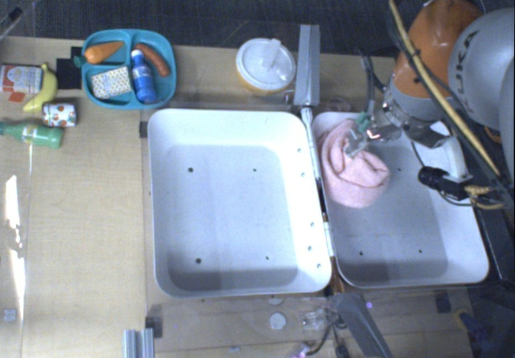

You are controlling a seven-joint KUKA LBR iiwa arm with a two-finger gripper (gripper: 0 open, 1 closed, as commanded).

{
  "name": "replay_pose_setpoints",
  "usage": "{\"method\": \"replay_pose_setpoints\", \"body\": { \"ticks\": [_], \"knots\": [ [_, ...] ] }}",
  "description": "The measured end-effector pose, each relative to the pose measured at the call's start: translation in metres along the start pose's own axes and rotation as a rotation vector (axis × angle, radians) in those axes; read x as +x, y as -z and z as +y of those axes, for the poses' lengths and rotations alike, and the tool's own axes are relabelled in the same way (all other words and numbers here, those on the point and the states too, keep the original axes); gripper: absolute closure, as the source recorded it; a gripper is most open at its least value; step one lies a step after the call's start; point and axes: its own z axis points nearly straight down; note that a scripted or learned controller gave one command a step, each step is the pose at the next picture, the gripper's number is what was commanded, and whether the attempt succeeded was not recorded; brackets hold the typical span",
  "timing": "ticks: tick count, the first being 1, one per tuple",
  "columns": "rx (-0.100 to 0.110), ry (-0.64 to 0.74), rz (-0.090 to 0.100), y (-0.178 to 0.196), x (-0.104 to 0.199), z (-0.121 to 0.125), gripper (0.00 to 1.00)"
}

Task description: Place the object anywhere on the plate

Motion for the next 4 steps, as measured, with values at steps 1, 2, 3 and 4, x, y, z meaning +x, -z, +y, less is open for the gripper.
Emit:
{"method": "replay_pose_setpoints", "body": {
  "ticks": [1, 2, 3, 4],
  "knots": [
    [0.0, 0.007, 0.0, 0.04, 0.001, 0.002, 1.0],
    [-0.001, 0.409, 0.0, 0.045, 0.06, 0.016, 1.0],
    [-0.002, 0.813, 0.001, 0.044, 0.116, 0.02, 1.0],
    [-0.003, 1.213, 0.001, 0.051, 0.16, 0.032, 1.0]
  ]
}}
